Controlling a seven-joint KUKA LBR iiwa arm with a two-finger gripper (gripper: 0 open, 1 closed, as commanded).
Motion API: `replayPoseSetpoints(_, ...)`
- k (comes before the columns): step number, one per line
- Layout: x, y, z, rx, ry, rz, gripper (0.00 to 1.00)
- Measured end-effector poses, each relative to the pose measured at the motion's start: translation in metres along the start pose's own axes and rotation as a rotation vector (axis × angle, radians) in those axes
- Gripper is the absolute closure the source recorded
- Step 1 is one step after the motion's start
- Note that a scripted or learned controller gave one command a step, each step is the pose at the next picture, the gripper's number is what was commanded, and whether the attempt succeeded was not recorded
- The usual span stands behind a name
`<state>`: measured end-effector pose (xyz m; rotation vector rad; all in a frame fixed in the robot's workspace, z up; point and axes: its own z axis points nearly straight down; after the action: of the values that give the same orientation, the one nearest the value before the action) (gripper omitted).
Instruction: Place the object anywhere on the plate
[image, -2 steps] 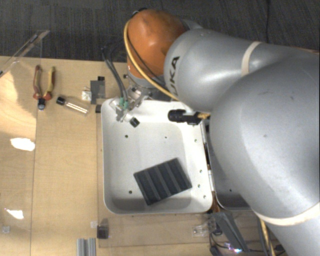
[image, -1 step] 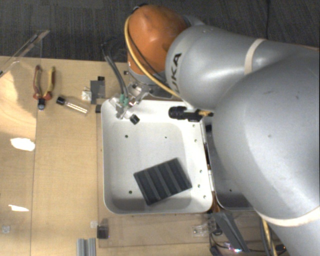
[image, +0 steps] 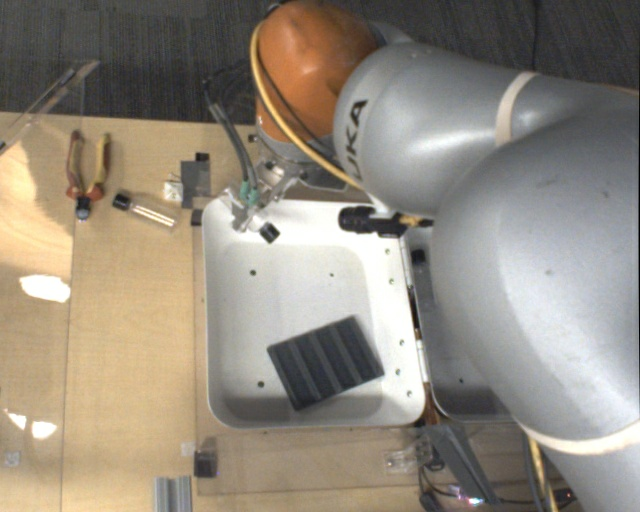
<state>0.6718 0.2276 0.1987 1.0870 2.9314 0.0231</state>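
Pale wooden tabletop carried a white bin holding a dark ridged plate. Hand hovered at the bin's far corner; whether it was apart or together I couldn't tell. It seemed mid-carry, needing to travel over the plate next.

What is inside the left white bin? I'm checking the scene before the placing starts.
A dark ribbed plate lies flat near the front of the left bin. The gripper hangs over the bin's back corner. The arm covers the bin beside it.

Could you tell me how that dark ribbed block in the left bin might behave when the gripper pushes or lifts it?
The dark ribbed block lies flat and broad on the bin floor, so it probably slides rather than tips or rolls. Its straight edges suggest stiffness. The grooves may offer the gripper some purchase.
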Motion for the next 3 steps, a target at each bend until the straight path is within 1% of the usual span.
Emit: replayPoseSetpoints(3,-0.002,0.005,-0.037,-0.020,-0.008,-0.003,1.00)
